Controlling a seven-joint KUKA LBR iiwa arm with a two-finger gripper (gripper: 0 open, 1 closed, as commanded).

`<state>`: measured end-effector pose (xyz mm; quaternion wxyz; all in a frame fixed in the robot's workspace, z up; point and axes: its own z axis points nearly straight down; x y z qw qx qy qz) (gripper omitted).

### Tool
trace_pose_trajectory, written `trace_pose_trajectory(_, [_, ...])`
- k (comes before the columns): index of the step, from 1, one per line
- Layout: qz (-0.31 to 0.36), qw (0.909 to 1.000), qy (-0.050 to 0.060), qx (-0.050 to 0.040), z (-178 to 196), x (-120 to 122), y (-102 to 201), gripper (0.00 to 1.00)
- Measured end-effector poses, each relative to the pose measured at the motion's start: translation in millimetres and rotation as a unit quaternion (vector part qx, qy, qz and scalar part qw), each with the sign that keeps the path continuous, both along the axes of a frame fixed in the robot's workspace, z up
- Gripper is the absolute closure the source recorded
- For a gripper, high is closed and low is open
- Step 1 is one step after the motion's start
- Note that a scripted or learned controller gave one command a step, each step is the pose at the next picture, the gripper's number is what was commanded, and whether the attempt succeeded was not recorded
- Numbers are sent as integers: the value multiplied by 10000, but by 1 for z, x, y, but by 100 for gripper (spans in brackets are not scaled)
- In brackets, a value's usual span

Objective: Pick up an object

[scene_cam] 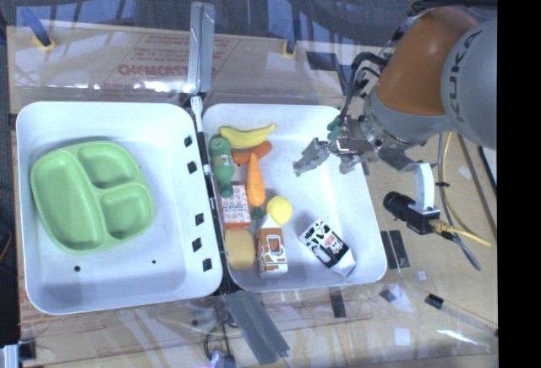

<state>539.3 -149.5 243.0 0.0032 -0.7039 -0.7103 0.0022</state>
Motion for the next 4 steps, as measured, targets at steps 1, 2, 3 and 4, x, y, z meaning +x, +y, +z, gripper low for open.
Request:
trace_pose_trajectory(1, [529,9986,2,1,-95,10,47,0])
trace_pose_trajectory(2, [870,9962,-22,-4,10,23,22,0])
trace_pose_trajectory(3, [1233,9924,-51,-9,-148,30,25,0])
trace_pose_trajectory(4, [1246,9922,-16,-1,-142,28,25,100])
